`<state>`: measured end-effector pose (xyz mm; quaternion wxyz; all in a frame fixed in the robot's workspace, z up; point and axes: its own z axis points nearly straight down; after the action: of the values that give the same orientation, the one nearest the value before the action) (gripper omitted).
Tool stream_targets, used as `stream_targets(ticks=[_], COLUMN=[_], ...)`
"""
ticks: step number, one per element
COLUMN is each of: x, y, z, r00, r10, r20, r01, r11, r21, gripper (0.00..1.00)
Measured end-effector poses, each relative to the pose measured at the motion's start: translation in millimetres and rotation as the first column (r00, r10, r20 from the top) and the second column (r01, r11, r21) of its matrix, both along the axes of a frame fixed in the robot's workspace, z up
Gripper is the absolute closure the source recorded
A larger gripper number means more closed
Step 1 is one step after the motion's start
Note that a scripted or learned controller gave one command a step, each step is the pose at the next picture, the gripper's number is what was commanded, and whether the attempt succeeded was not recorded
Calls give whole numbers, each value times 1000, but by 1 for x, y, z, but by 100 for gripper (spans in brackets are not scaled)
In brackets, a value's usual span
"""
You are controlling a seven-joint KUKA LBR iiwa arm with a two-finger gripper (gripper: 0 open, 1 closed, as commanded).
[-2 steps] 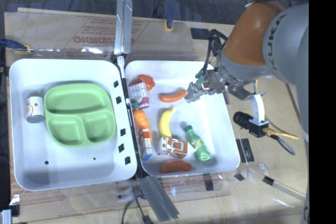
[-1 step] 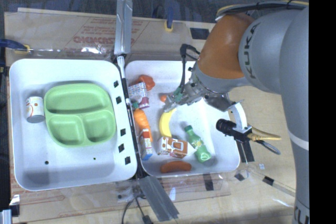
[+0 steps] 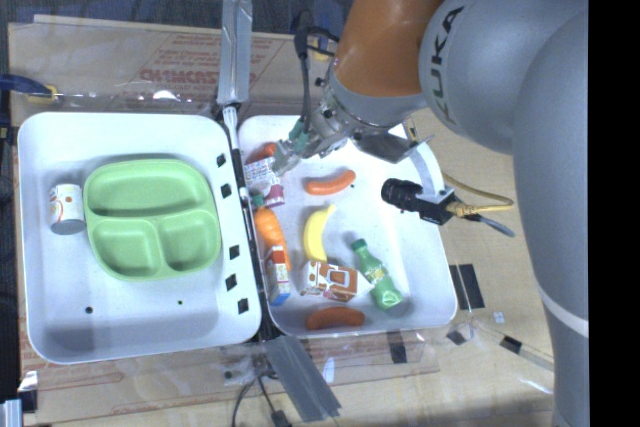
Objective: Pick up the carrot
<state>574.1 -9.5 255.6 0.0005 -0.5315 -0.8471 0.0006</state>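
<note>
At the upper left part of the right bin (image 3: 440,300), the fingers (image 3: 285,153) of the gripper (image 3: 290,151) hang low over a small red and white packet (image 3: 262,172). They are small and blurred here, so I cannot tell if they are apart or together, and nothing is visibly held between them.

The carrot (image 3: 268,226) lies below the fingers in the picture (toward the near edge of the counter (image 3: 480,335)), close beside the bin's left wall. Its long axis runs nearly along this wall, from the far side to the near side, with only a small tilt. A white tube-like pack (image 3: 279,272) continues just after its near end, maybe touching it.

In my judgement, the coming move depends on this: the fingers must travel a short way toward the near side and close across the carrot's short width, with the wall very close on one side.

Around it lie a banana (image 3: 316,232), a sausage (image 3: 329,182), a green bottle (image 3: 374,274) and a small carton (image 3: 331,281). The left bin (image 3: 40,315) carries a green divided plate (image 3: 153,218) and a small cup (image 3: 66,208).
</note>
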Motion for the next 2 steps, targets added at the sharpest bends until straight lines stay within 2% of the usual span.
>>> stream_targets(ticks=[1,2], x=[-1,14], y=[5,-4], z=[-66,-64], r00=[958,940], r10=[-286,-342], r20=[-5,1], r01=[286,342], r11=[958,940], r21=[-2,-1], gripper=[0,0])
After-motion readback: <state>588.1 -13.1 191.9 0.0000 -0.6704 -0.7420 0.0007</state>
